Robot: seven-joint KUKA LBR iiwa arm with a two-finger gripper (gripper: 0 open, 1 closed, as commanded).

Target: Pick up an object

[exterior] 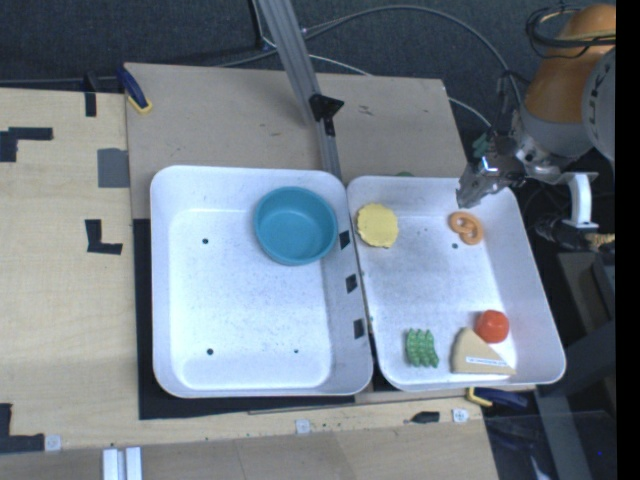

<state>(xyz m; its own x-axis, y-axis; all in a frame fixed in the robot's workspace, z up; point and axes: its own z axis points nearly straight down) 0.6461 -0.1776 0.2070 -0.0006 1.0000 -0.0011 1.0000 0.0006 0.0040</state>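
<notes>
My gripper (477,190) hangs over the far right part of the right bin (450,288), just above and beside a small brown pretzel (465,228). Nothing shows between its fingers. A yellow round piece (377,225) lies at the bin's far left. Near the front edge sit a green bumpy piece (421,347), a cheese wedge (478,354) and a red tomato (491,324). A blue bowl (295,225) stands in the left bin (230,308) at its far right.
A grey metal pole (300,68) slants down from the top to the gap between the two bins. Cables loop behind the right bin. The bench's tan board (60,218) stretches to the left.
</notes>
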